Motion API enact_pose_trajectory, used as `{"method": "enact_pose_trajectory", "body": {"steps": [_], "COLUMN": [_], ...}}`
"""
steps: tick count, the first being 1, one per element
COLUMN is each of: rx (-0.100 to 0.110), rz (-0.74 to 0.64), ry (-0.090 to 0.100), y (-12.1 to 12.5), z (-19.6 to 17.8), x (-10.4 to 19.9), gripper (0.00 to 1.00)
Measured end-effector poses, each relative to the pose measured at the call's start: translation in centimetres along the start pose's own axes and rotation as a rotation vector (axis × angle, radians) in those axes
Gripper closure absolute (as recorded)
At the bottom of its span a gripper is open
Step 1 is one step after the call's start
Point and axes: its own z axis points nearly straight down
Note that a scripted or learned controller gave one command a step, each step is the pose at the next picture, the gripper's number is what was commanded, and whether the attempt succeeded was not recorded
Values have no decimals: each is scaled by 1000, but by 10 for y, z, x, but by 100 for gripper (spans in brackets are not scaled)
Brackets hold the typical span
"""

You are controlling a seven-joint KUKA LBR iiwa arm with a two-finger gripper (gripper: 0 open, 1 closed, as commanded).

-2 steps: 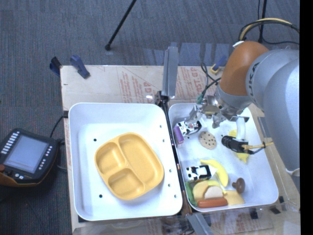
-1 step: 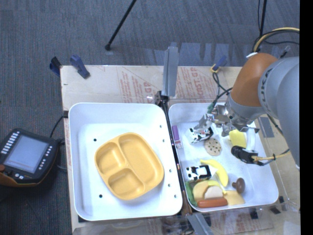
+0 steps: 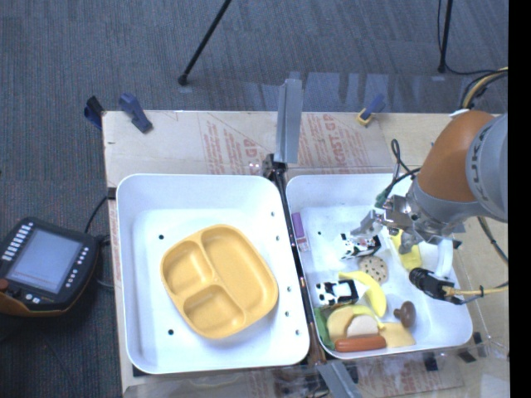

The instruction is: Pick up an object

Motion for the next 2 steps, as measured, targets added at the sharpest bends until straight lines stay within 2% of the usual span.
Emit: {"method": "enact_pose_trajectory", "body": {"steps": [1, 2], "rx": [22, 2], "rz": [-212, -326], "ry": [-5, -2], "y": [30, 27], "z": [-58, -2], "x": [22, 19], "gripper": [0, 0]}}
